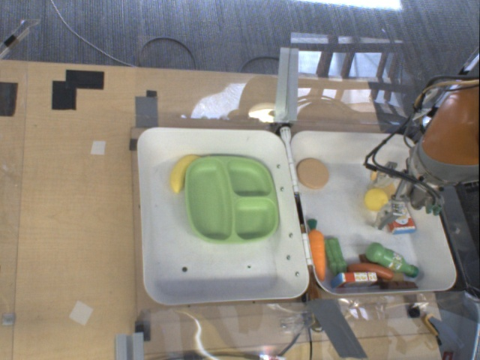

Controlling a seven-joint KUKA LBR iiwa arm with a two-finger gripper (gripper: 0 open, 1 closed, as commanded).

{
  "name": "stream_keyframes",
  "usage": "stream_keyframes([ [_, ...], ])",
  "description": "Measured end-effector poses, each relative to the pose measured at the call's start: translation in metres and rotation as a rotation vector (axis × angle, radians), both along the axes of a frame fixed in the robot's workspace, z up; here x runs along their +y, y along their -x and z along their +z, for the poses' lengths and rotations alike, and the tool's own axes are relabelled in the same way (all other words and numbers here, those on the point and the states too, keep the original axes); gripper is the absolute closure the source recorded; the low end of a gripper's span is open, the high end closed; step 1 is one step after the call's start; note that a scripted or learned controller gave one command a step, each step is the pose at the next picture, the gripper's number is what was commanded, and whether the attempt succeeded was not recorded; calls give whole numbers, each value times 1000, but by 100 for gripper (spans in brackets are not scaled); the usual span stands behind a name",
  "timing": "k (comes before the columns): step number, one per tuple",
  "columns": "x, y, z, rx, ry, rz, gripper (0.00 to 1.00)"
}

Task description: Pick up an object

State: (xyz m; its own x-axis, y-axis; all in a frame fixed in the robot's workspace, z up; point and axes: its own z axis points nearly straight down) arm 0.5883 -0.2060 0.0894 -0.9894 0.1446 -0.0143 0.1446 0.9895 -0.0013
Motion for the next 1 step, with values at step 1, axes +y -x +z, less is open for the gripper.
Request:
stream_keyframes([
  [1, 1, 13, -1, 0, -2, -51, 0],
])
